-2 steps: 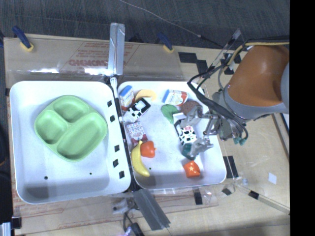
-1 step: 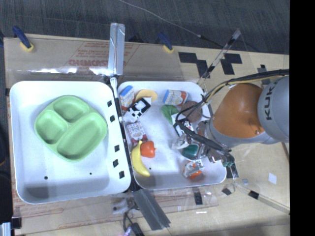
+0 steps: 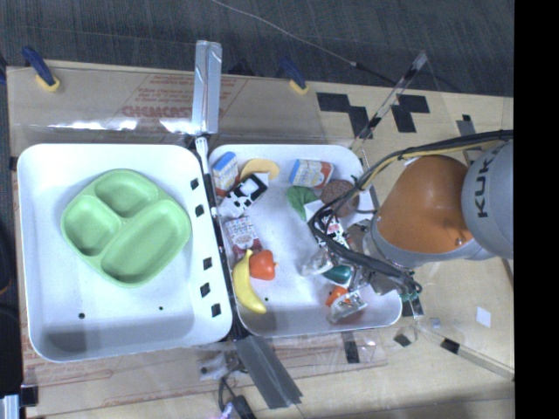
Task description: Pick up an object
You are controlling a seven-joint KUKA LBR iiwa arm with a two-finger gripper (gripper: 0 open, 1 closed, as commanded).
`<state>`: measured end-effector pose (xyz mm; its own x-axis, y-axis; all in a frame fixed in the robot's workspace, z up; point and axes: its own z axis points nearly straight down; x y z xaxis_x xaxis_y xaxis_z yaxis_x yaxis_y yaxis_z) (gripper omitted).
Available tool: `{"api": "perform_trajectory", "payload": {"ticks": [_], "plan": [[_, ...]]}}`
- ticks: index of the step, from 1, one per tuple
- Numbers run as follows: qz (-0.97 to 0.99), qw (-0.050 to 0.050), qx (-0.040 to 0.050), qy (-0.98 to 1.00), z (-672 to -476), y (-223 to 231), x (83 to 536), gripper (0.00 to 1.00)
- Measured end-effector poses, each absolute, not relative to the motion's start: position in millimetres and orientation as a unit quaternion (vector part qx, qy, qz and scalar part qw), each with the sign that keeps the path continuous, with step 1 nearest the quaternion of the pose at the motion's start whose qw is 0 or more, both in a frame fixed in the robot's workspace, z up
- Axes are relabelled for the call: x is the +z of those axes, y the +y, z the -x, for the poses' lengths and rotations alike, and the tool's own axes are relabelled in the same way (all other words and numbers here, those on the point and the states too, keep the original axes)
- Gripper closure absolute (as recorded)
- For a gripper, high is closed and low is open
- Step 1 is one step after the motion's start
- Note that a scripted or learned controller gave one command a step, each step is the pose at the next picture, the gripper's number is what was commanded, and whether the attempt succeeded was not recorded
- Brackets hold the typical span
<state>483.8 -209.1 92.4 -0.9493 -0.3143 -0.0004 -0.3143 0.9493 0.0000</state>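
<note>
Camera view looks down on the arm [image 3: 437, 208] reaching in from the right over the right bin [image 3: 288, 321]. Its gripper [image 3: 339, 264] sits low among the clutter at the bin's right side, but whether it is apart or together cannot be told. A teal item [image 3: 341, 275] lies right at the gripper, and an orange-and-white item [image 3: 347, 301] just below it. Well apart to the left lie a banana [image 3: 247, 289] and a red tomato [image 3: 262, 264], touching. A green divided plate [image 3: 127, 225] rests in the left bin [image 3: 52, 321]
</note>
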Motion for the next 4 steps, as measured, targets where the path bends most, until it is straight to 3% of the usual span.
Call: {"api": "perform_trajectory", "payload": {"ticks": [1,2,3,4], "plan": [[0.083,0.002,0.0002,0.997,-600.0,-187,93,0.00],[0.029,0.002,-0.0002,1.000,-655.3,-167,94,0.00],[0.032,0.005,-0.0010,0.999,-656.9,-166,106,1.00],[-0.027,-0.001,0.0007,1.000,-616.3,-91,92,1.00]]}}
